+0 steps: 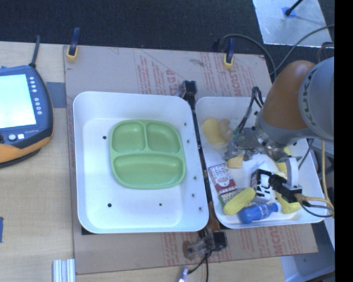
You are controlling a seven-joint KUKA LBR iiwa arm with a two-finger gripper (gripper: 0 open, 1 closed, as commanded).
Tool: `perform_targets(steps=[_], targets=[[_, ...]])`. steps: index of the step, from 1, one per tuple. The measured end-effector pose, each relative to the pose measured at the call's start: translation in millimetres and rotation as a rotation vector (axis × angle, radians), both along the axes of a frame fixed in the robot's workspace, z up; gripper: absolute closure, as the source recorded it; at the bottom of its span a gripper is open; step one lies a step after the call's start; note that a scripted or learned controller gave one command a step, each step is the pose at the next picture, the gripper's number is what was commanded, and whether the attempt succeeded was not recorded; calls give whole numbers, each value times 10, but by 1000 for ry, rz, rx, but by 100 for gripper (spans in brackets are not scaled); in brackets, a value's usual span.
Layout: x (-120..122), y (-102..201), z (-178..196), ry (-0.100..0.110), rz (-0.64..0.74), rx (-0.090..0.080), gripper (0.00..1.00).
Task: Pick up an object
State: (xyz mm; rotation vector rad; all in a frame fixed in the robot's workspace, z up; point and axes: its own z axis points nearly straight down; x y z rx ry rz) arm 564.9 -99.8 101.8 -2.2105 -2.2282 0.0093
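- Camera view: the grey arm with its orange band reaches in from the right over the right-hand shallow white bin [215, 107]. Its two-finger gripper [242, 147] hangs low among the clutter; whether the claw is apart or together I cannot tell.
- Just left of it lies a pale yellow rounded soft-looking object [215, 130], probably light and squashy, best pinched across its middle.
- Nearer in the same bin lie a red-and-white flat packet [222, 178], likely thin and hard to pinch, a yellow banana-shaped toy [239, 200], probably light and stiff, and a blue-capped clear plastic bottle [256, 212], likely slippery and prone to roll.
- The left-hand white bin [88, 157] holds a green divided plastic plate [147, 154], too broad for the claw.
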Motion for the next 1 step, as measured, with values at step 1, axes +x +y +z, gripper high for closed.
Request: perform_targets(steps=[1], targets=[[216,584,908,-5,-3,3,100]])
